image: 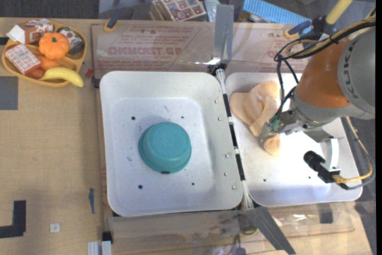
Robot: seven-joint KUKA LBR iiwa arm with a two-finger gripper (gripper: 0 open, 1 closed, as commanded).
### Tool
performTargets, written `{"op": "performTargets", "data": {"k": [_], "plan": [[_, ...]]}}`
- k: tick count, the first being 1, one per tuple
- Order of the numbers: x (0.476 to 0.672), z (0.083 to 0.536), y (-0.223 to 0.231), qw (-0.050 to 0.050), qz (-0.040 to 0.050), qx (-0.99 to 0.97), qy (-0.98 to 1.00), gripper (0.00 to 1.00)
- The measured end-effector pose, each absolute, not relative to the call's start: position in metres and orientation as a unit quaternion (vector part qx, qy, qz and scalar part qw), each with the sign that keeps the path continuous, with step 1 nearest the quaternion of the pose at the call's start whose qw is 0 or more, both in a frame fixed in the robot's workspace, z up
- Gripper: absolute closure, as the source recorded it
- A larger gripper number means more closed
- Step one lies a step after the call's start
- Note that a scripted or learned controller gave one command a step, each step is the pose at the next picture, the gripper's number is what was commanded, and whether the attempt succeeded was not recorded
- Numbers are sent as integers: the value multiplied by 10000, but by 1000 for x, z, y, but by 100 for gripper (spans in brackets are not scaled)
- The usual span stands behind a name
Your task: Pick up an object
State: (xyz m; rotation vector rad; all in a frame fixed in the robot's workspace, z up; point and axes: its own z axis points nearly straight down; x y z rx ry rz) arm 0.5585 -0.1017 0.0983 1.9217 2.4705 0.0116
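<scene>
Not done yet imo: the hand (276, 126) is down on the tan floppy thing (253, 104) near the right bin (298, 191)'s far-left corner, nothing's lifted, and I can't tell if it's open or closed.

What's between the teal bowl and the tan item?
Nothing loose. From the bowl to the tan item, the camera view shows bare left bin floor, then the bins' adjoining rims.

Left bin (113, 128): a teal bowl (165, 147) sits mid-floor, with bare floor all round it. Right bin (286, 191): a tan soft lump (256, 104) fills the upper left, the arm (328, 83) covers the right side; the lower left floor is open.
</scene>
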Motion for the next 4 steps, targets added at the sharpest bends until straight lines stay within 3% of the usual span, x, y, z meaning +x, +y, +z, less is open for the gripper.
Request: {"op": "performTargets", "data": {"k": [1, 2, 3, 4], "plan": [[554, 183, -46, -8, -10, 6787, 7344, 100], [573, 272, -48, 1, -9, 6143, 7891, 100], [600, 395, -103, 6, -9, 5759, 8175, 100], [629, 395, -95, 16, -7, 5904, 8071, 100]]}}
